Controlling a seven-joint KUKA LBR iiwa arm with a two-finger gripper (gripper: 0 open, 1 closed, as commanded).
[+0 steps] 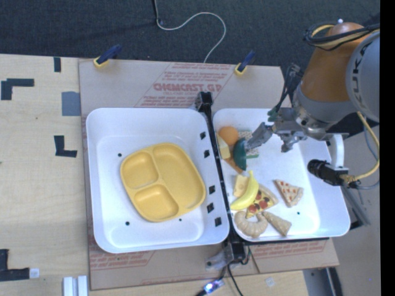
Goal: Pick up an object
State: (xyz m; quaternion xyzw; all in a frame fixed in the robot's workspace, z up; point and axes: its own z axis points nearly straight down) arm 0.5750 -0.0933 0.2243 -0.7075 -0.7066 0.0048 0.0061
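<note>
The right bin (321, 217) holds toy food. An orange (227, 134) and a green piece (238, 155) lie by its left wall. Below them lie a banana (247, 191), two pizza slices (289, 192) (263, 201), a pale ring (249, 226) and a tan wedge (278, 224). My gripper (273, 139) hangs over the upper part of this bin, open. Its left fingertip (258, 137) sits just right of the green piece, and nothing is between the fingers.
The left bin (105, 134) holds a yellow three-compartment plate (162, 180). A black divider (213, 159) runs between the bins. A cable and black fitting (327, 170) hang off the arm over the right bin's right side.
</note>
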